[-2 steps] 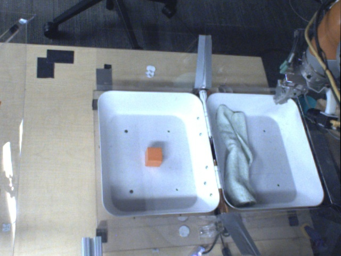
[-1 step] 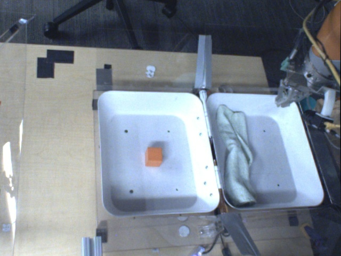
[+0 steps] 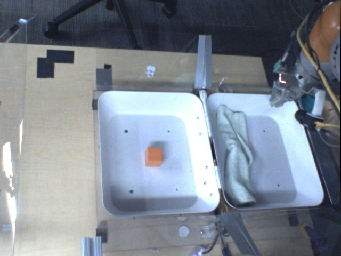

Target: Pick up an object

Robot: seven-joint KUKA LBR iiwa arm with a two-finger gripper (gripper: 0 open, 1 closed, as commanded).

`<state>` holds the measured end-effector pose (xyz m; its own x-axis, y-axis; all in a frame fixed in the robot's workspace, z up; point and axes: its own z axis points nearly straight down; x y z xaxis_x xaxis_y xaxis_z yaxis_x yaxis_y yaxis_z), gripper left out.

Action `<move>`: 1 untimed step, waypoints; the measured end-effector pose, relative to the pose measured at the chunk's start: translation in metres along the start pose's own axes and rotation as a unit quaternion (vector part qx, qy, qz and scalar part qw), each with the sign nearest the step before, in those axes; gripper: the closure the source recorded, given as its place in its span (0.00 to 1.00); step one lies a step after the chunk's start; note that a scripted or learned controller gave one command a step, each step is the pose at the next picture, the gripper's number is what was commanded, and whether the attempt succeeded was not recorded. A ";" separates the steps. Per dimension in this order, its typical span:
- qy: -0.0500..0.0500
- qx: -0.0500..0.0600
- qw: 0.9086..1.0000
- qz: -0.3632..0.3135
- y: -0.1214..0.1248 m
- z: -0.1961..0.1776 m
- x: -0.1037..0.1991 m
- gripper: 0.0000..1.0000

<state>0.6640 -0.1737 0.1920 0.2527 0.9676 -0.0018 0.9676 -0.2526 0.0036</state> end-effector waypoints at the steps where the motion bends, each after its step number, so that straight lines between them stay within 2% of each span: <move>1: 0.001 0.000 0.992 0.124 0.005 0.001 0.003 1.00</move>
<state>0.6697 -0.1720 0.1906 0.4824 0.8759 0.0005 0.8759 -0.4824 0.0037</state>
